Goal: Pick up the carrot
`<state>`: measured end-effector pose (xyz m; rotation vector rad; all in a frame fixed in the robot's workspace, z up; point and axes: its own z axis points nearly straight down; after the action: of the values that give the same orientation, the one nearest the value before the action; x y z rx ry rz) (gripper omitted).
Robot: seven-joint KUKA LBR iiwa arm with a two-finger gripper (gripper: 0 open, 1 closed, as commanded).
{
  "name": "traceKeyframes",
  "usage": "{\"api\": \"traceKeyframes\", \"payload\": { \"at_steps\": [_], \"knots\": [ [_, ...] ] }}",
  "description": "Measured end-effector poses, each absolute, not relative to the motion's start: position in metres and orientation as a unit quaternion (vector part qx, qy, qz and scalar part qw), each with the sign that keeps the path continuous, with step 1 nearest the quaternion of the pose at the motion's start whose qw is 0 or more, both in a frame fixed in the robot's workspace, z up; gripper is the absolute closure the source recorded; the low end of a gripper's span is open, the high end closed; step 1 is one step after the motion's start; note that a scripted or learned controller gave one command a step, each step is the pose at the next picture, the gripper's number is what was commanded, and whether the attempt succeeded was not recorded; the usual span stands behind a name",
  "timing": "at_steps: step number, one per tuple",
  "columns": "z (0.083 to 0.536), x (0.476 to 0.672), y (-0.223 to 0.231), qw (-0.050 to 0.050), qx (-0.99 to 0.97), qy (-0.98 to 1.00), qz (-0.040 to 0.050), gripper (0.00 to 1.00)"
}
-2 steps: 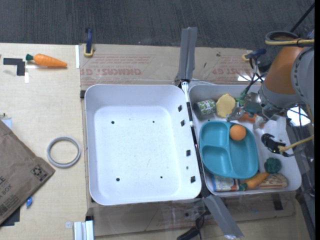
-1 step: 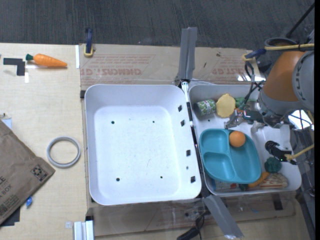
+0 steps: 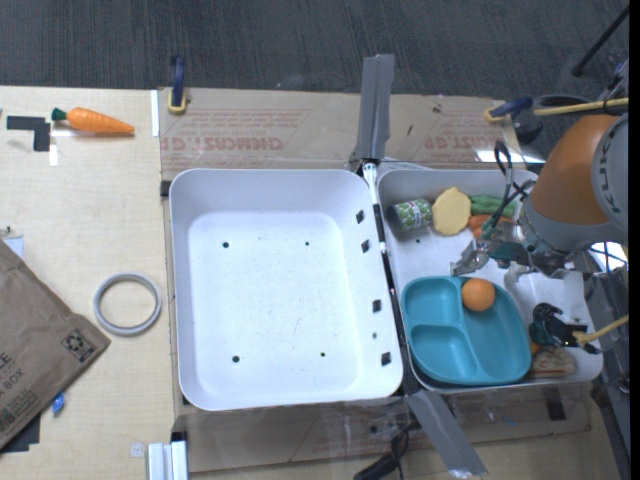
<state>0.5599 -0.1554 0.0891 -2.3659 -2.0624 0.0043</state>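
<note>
— Count, near first?
— One teal plate (image 3: 450,353) holding one orange ball (image 3: 479,295), in the right bin (image 3: 590,368); the gripper (image 3: 478,258) is just beyond (spread or pressed, cannot tell).
— Carrot (image 3: 95,121)?
— One, far-left bench (image 3: 80,218), outside both bins, bare surface on its near side.

Orange carrot (image 3: 95,122) with green top, teal divided tray (image 3: 450,353) holding an orange ball (image 3: 479,295), both bins (image 3: 200,268) white.

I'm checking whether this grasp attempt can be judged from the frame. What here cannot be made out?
- Gripper, camera view: small and cluttered, finger state unreadable.
- Carrot in the right bin: mostly hidden by the arm.
- Items at the right bin's lower right corner: too small, partly covered by cables.
- Cardboard box: cut off by the left edge.
</note>
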Motion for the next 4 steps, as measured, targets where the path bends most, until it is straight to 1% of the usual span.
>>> {"api": "traceKeyframes", "payload": {
  "at_steps": [1,2,3,4],
  "knots": [
    [0.090,0.533,-0.172,-0.001,-0.724,-0.690,-0.0003,0.00],
    [0.089,0.514,-0.159,-0.001,-0.683,-0.730,0.0002,0.00],
    [0.092,0.484,-0.152,-0.005,-0.570,-0.822,-0.0007,0.00],
    [0.099,0.485,-0.153,-0.004,-0.572,-0.820,-0.0009,1.00]
  ]
}}
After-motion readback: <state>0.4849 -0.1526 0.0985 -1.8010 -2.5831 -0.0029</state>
